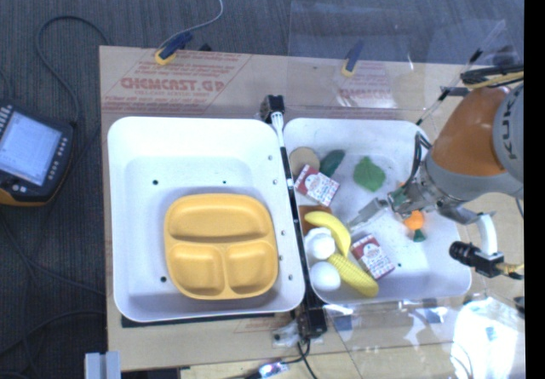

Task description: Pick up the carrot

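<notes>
Arm is in over the right bin (pixel 443 288), claw (pixel 407 203) down low near the bin's right wall. Carrot (pixel 415 221), small orange piece with a green end, sits just below and a shade right of the claw tip, touching it or nearly so. Too small and too crowded there to separate metal from carrot, so I can't tell if the claw is released, clenched or grasping the carrot. Not calling it held.

Step in hand, my read: final approach or the grasp itself. Carrot looks to be on the bin floor, so the lift is not done.

Around the claw:
- green leafy item (pixel 370 173) up and to the left, near but apart
- dark green piece (pixel 332 161) further left of that
- red-and-white packet (pixel 319 188) well left
- banana (pixel 332 229) left and slightly below
- second red packet (pixel 373 256) below-left
- corn cob (pixel 353 275) and two white eggs (pixel 322 258) further below-left
- yellow divided plate (pixel 223 244) far left, in the left bin (pixel 136 156)

Next move calls for: confirm the carrot is centred between the claw tips, clamp, then lift straight up. Carrot is small and likely rounded, so an off-centre pinch could squirt it out toward the right wall. Nothing else is close enough to get caught in the grasp, as far as I can judge.
</notes>
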Motion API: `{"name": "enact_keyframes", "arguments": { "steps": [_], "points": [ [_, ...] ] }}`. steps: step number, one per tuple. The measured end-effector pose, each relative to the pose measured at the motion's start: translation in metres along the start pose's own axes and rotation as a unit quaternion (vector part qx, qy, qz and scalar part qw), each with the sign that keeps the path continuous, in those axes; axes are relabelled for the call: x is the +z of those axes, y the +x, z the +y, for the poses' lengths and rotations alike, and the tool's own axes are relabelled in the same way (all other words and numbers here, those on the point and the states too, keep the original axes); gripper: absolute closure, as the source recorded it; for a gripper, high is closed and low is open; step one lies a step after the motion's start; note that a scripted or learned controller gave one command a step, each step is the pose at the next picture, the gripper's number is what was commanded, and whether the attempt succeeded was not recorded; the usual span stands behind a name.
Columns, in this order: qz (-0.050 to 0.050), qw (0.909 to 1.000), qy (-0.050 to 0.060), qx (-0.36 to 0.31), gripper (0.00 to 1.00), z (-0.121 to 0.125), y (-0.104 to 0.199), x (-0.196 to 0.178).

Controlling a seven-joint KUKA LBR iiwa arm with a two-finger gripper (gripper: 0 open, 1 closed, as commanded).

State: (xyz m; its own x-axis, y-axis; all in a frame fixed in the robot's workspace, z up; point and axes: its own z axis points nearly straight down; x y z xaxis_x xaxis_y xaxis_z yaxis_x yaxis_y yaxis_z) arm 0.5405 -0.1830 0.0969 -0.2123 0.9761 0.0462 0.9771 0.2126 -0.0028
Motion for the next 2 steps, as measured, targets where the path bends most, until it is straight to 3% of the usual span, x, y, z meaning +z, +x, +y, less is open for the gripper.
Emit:
{"name": "enact_keyframes", "arguments": {
  "steps": [1, 2],
  "points": [
    [-0.017, 0.9998, -0.01, 0.0, 1.0, 0.002, -0.007, -0.01],
    [-0.024, 0.9984, -0.005, 0.052, 1.0, 0.002, 0.061, -0.091]
  ]
}}
